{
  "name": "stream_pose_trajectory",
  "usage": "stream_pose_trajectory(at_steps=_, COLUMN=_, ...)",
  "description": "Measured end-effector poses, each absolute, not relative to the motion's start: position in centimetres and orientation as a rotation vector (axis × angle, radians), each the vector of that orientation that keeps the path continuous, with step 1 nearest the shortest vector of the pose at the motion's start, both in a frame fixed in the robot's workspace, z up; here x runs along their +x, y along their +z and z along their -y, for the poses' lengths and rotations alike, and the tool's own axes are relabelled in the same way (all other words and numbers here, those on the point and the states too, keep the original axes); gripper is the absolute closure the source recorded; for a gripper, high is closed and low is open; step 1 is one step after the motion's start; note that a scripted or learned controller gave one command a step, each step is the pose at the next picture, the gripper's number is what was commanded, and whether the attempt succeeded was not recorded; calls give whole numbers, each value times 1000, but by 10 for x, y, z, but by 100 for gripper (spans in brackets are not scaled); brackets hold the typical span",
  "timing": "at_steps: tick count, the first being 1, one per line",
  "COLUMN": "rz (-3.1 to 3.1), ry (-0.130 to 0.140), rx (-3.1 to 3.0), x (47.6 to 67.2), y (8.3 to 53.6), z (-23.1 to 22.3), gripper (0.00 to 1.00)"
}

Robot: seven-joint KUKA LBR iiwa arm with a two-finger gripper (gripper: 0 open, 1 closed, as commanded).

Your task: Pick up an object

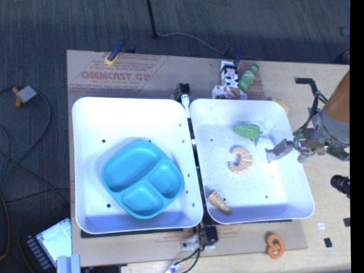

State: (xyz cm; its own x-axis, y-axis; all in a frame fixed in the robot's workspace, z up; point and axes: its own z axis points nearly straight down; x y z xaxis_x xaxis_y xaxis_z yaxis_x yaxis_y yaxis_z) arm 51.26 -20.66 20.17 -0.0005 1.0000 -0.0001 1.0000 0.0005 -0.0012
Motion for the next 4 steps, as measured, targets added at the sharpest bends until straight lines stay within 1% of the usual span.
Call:
stream_pose_trajectory(at_steps=1, rz=2226, ry=-7, rx=-2217, x=621, y=94, z=204, gripper=0)
stream_pose_trajectory(at_steps=2, rz=2227, ry=-2, rx=-2218, x=620, y=102, z=205, gripper=100)
stream_pose_trajectory(at_steps=3, rz=2226, ry=-2, rx=-2221, x=667, y=152, z=174, gripper=100)
stream_pose_trajectory(at_steps=4, rz=2226, ry=0, rx=-2226, x=640, y=271, z=225, gripper=100)
